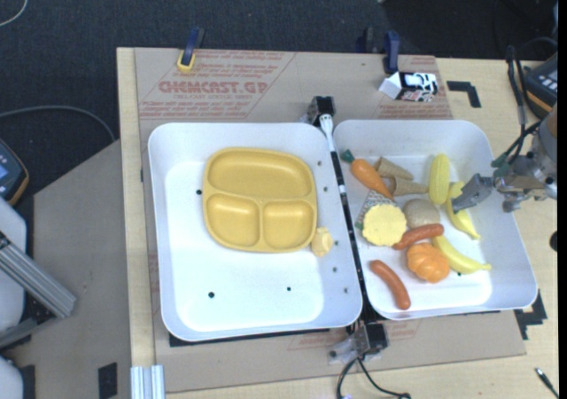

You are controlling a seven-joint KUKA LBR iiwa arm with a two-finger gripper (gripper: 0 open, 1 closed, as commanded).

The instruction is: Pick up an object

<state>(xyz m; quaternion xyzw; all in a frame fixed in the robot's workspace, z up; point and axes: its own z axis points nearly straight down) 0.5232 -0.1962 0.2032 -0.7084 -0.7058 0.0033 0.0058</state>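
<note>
Low over toy food (pixel 416 238), gripper (pixel 469 195) reaches leftward.

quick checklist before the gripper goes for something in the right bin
1. Gripper over the shallow white right bin: ok, it sits at the bin's right side among the food.
2. Nearest targets: ok, a small yellow plastic banana lies just below it and a yellow corn cob to its left.
3. Anything already held: cannot tell, the fingers are too small and blurred.
4. Crowding: not ok, the orange toy pumpkin, red sausage and second banana lie packed close together.
5. Yellow divided plate in the left bin: ok, well away from the arm.
</note>
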